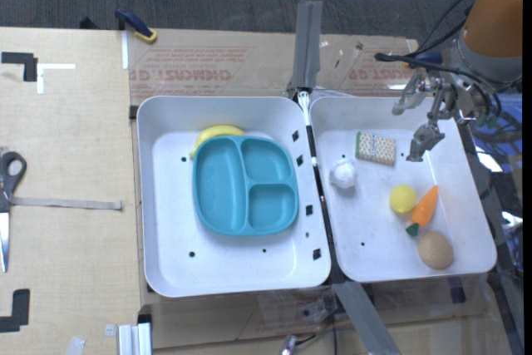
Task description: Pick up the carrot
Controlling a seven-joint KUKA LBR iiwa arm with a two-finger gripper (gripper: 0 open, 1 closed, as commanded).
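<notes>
- We see the gripper (422, 141) hanging over the upper right part of the right bin (370, 258), below the grey arm (495, 8) with its orange band, which comes in from the right.
- We cannot tell from this slanted look down whether it is open or closed; nothing shows between its tips.
- The carrot (424, 207) lies below the gripper in the picture, a little nearer the camera, apart from it and on the bin floor. It is tilted, with its green end at the lower left.
- Just to the left of the carrot, touching or nearly so, sits a yellow ball (402, 198), also below the gripper.
- Further below the gripper, past the carrot, a tan egg-shaped thing (435, 249) rests near the bin's front right corner.
- Left of the gripper and close to its level lies a small patterned packet (376, 148); lower left of it sits a white crumpled ball (342, 174).
- Well to the left of the gripper, the left bin (162, 204) holds a blue divided plate (245, 184), with a yellow thing (218, 131) showing from under the plate's upper edge.
- Far left, on the bench (66, 262), we make out scissors (8, 195).
</notes>
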